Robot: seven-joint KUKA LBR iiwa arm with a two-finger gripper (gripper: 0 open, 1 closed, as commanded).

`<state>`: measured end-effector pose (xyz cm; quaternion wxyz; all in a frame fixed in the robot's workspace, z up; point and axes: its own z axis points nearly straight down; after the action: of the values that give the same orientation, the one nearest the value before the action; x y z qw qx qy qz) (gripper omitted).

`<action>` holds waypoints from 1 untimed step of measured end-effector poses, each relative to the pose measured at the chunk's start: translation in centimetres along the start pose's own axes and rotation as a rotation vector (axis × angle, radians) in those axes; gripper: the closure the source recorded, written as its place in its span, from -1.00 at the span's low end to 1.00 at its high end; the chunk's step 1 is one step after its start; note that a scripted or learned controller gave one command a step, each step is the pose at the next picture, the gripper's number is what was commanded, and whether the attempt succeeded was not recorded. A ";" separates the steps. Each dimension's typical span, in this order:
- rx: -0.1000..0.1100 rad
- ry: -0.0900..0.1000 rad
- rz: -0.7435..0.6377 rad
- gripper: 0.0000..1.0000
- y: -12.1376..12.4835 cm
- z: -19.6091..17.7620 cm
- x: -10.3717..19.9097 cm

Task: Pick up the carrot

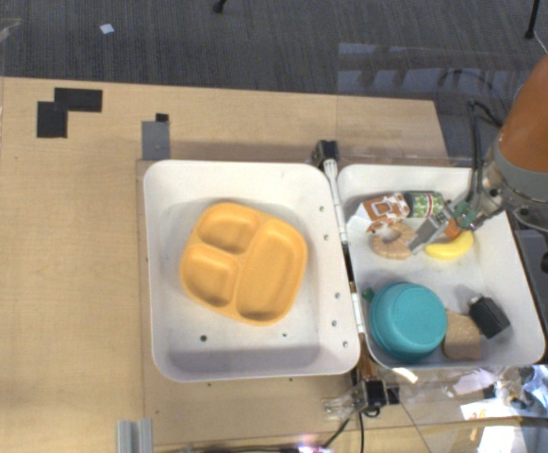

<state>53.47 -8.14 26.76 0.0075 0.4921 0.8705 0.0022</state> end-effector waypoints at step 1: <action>0.010 0.013 -0.150 -1.00 0.1 10.9 -1.5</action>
<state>54.52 -9.42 15.93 -0.0003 0.4253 0.9050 0.0002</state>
